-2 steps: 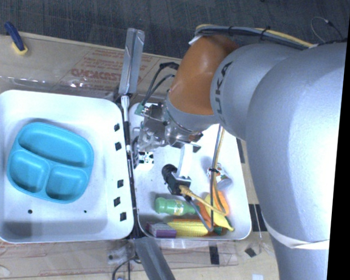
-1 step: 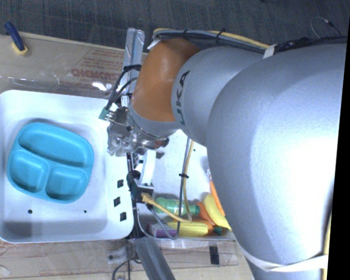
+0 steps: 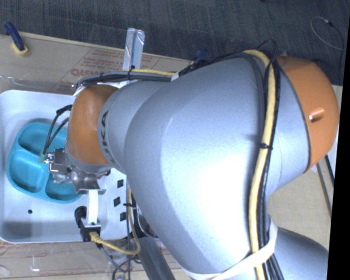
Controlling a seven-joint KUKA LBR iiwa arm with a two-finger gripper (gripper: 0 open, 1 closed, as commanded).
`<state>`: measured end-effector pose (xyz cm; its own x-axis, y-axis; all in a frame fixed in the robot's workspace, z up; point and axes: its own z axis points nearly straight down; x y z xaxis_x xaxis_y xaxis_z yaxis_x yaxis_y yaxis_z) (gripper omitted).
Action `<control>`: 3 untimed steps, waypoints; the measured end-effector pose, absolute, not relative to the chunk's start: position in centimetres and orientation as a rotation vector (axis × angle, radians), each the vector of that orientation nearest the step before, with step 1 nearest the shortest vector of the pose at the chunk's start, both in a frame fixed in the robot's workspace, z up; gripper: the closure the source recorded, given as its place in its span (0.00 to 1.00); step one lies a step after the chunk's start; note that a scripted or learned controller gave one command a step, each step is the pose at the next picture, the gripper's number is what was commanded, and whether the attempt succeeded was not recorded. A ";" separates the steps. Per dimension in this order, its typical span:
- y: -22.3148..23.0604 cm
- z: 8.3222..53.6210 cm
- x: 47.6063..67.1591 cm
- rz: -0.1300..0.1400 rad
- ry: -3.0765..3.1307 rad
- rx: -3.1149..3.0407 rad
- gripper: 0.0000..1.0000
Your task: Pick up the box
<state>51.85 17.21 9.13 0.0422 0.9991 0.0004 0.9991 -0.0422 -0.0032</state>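
Note:
A blue moulded container (image 3: pixel 30 160) with rounded compartments lies in the left white bin (image 3: pixel 13 110), towards its middle. My gripper (image 3: pixel 64 172) hangs over the container's right side, directly below the orange wrist band (image 3: pixel 85 125). The grey arm hides most of the gripper and the whole right part of the scene. I cannot make out anything held.
A small dark speck (image 3: pixel 30 211) lies on the left bin's floor near its front. A cardboard sheet (image 3: pixel 79 55) lies behind the bin, with a blue clamp (image 3: pixel 16 38) at its left corner and a silvery upright post (image 3: pixel 134 44).

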 end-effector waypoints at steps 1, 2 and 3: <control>21.0 9.3 49.9 0.013 -2.152 -2.297 1.00; 14.3 9.2 47.7 -0.006 -2.344 -2.092 1.00; 20.3 9.3 49.8 0.018 -2.579 -1.798 1.00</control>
<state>49.75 20.34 9.26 -0.3458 0.9383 -0.0084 0.9383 0.3458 -0.0084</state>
